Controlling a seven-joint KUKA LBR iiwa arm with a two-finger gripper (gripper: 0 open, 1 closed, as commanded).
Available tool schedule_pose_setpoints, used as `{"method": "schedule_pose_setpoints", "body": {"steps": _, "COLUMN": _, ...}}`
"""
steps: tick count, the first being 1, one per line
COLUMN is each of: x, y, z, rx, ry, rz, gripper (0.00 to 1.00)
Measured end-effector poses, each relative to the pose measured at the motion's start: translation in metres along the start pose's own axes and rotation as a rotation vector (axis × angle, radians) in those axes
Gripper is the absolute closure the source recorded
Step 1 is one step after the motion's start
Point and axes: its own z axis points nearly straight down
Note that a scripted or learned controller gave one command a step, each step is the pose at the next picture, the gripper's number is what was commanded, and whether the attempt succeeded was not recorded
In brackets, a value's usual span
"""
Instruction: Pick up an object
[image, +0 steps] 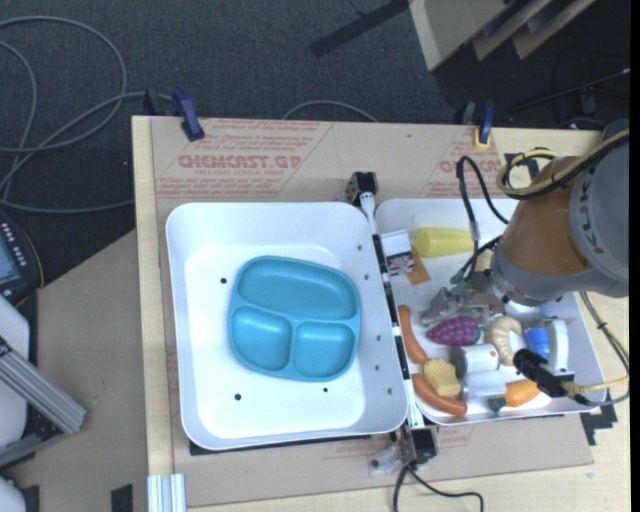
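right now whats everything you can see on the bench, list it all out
bins: 2, white, side by side on the bench; left bin, right bin
divided plate: 1, blue, middle of the left bin
yellow block: 1, yellow, far end of the right bin
grapes: 1 bunch, purple, middle of the right bin
sausage-like pieces: 2, orange-red; one by the right bin's left wall, one at its near end
carrot-like piece: 1, orange, near end of the right bin
clamps: 2, blue, on the bench's far edge
arm: 1, grey and orange, over the right bin
gripper: 1, dark grey, just above the grapes
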Motion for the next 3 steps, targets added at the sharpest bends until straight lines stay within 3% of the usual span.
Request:
{"method": "schedule_pose_setpoints", "body": {"steps": 1, "x": 0.0004, "y": -0.0457, "z": -0.0070, "rx": -0.018, "ry": -0.007, "rz": 0.001, "gripper": 0.00}}
{"method": "schedule_pose_setpoints", "body": {"steps": 2, "x": 0.0003, "y": -0.0442, "z": -0.0167, "rx": -0.020, "ry": -0.008, "rz": 0.002, "gripper": 1.00}}
{"method": "schedule_pose_setpoints", "body": {"steps": 3, "x": 0.0004, "y": -0.0445, "z": -0.0161, "rx": -0.019, "ry": -0.008, "rz": 0.002, "gripper": 0.00}}
